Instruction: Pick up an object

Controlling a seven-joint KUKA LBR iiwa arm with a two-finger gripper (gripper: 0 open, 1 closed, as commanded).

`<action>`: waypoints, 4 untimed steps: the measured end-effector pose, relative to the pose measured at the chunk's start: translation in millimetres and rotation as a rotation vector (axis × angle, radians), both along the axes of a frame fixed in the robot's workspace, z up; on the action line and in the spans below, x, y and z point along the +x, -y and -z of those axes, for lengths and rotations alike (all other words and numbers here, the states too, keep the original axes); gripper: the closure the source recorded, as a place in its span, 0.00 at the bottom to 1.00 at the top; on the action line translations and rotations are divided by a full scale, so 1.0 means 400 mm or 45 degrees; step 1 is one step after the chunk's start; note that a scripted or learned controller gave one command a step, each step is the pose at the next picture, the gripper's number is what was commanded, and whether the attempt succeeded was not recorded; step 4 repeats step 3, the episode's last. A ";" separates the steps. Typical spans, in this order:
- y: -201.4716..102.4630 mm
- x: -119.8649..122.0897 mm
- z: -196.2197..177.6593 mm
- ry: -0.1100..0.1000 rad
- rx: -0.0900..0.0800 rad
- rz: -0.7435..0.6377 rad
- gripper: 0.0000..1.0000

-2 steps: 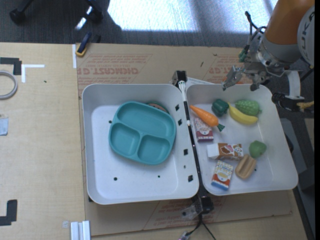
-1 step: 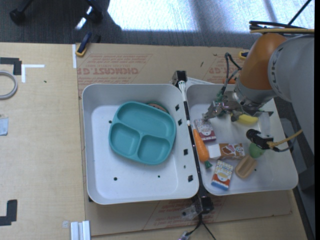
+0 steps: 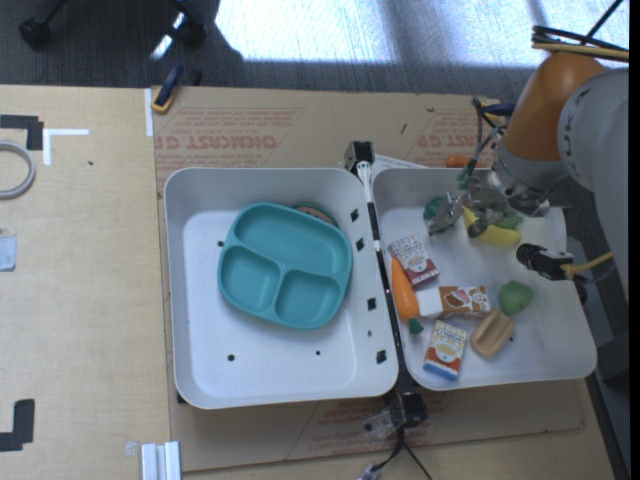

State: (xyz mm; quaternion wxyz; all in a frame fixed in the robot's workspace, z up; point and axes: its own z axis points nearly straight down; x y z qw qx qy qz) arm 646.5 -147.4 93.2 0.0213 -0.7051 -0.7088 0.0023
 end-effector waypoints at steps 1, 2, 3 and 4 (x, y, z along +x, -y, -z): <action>-0.124 0.031 0.001 0.042 -0.034 0.004 0.00; -0.123 0.032 -0.023 0.042 -0.035 0.003 1.00; -0.255 -0.046 -0.303 0.043 -0.035 0.003 1.00; -0.255 -0.046 -0.303 0.043 -0.035 0.003 1.00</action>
